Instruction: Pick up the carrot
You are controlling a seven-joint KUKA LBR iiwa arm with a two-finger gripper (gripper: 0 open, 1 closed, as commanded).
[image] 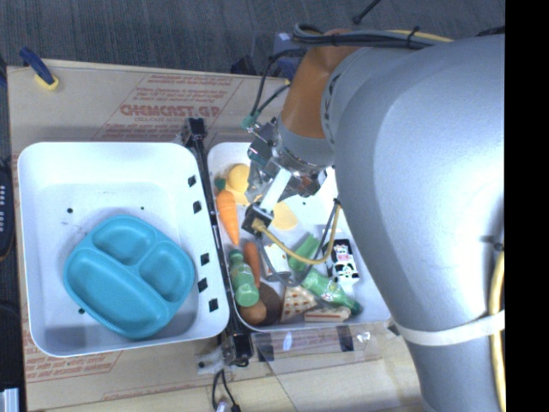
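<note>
The carrot (pixel 227 215) is orange and tapered. It lies along the left wall of the right bin (pixel 360 312), its thick end toward the back. My gripper (pixel 261 184) hangs over the back part of this bin, just right of the carrot's thick end and close above the pile. The grey arm and its orange band (pixel 309 93) cover much of the bin's right side. Nothing shows as held.
Packed into the right bin are a yellow fruit (pixel 238 177), a yellow round piece (pixel 286 220), a green bottle (pixel 244 283), a reddish sausage (pixel 252 258), a waffle cone (pixel 300 302) and a cow figure (pixel 343 264). The left bin (pixel 51 170) holds a blue divided plate (pixel 129 273).
</note>
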